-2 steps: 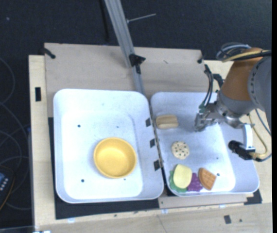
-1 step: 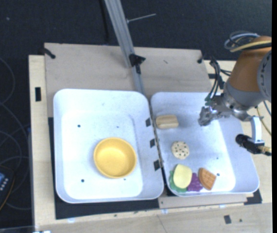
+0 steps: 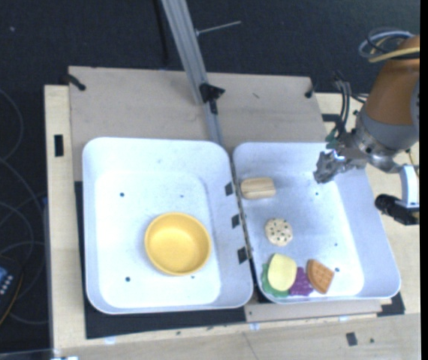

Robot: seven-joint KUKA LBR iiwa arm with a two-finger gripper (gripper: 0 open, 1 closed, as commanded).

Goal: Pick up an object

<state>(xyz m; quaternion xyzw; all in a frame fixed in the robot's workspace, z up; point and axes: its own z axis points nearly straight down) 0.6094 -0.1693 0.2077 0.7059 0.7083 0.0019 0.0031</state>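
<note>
Hovering over the upper right of the right bin [image 3: 364, 223], pincer [image 3: 325, 168] state impossible to tell from here, nothing visibly gripped. Nearest pick: tan bread roll [image 3: 257, 188] mid-frame, cookie [image 3: 278, 232] below. Pickup not done yet.

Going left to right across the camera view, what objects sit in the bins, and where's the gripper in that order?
Yellow bowl → tan block → cookie → waffle piece → gripper. The yellow-green and purple items in the near corner overlap the cookie's span, so they're left out.
</note>
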